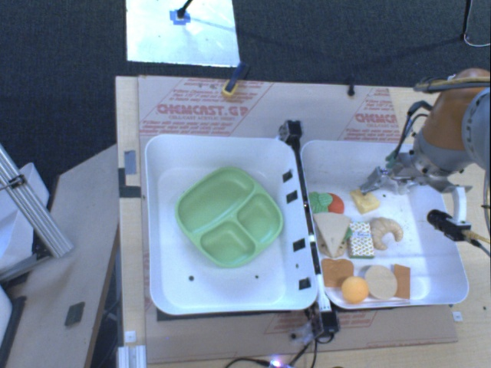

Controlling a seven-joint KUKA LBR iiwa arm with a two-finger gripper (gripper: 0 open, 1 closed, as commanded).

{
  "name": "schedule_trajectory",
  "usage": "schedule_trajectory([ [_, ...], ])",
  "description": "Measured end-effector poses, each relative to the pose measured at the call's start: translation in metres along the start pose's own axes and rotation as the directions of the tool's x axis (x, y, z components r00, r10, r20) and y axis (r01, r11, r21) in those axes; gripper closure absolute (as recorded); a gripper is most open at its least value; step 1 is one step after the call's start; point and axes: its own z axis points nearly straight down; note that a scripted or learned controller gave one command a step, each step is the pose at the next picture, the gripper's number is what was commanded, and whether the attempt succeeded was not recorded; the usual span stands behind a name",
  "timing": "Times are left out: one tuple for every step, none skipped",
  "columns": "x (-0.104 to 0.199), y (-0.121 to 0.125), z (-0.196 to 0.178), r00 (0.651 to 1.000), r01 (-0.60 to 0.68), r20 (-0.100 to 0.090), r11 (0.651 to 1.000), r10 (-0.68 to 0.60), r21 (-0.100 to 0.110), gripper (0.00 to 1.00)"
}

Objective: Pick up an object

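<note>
light: bright, even, from overhead | glare: metal sheet at top washed pale; white bins near overexposed, rims losing detail | shadows: soft, short, beneath green divided plate and food pieces | focus: mildly soft throughout, small print grainy | surroundings: dark floor underexposed

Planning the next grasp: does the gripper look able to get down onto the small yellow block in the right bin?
Probably yes. The gripper hangs just above and right of the small yellow block, which lies bare on top. The red and green piece and beige croissant lie apart from it.
</note>
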Motion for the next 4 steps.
schedule_trajectory([
  [0.000, 0.001, -0.011, 1.000, 0.002, 0.001, 1.000, -0.002, -0.003, 1.00],
  [-0.004, -0.003, -0.057, 1.000, -0.003, 0.000, 1.000, 0.003, 0.005, 1.00],
  [-0.003, 0.004, -0.101, 1.000, 0.001, 0.000, 1.000, -0.001, 0.005, 1.00],
  [-0.003, 0.006, -0.139, 1.000, 0.002, 0.000, 1.000, -0.002, 0.004, 1.00],
])
